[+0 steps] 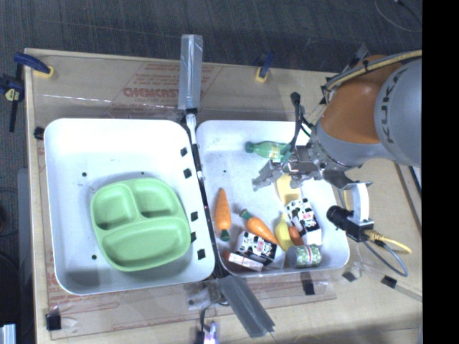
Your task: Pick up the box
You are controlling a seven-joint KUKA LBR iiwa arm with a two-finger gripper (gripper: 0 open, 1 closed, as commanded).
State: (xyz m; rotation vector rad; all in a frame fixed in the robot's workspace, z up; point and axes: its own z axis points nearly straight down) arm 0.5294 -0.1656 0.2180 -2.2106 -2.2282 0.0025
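Observation:
A cow-patterned box lies flat near the front wall of the right bin. A second black-and-white patterned carton stands a little to its right. My gripper hangs over the middle of the right bin, above and behind both of them and just in front of a green bottle. Its fingers are open with nothing between them. The wrist and orange-banded arm cover the bin's back right corner.
Two carrots, a yellow fruit, a yellow piece and a green can crowd around the boxes. The left bin holds a green divided plate.

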